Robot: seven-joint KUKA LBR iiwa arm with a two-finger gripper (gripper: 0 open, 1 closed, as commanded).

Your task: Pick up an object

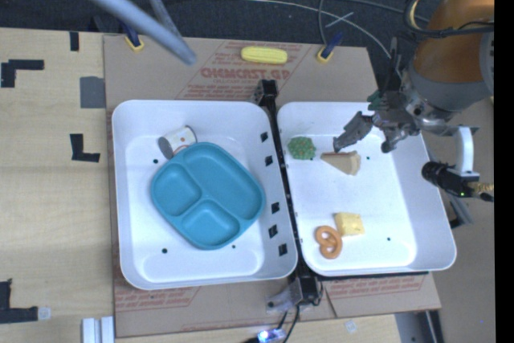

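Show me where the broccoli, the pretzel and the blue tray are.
broccoli (301, 148): camera view, middle of its green head, right bin.
pretzel (328, 241): camera view, middle of its loops, right bin.
blue tray (234, 181): camera view, its right compartment, left bin.

A single fixed camera looks down at a slant from above the bench, far enough off to take in both white bins whole. The gripper (371, 137) hangs over the right bin (430, 249)'s upper part, the left bin (128, 253) lying well to its left. The arm (454, 36) enters from the right edge.
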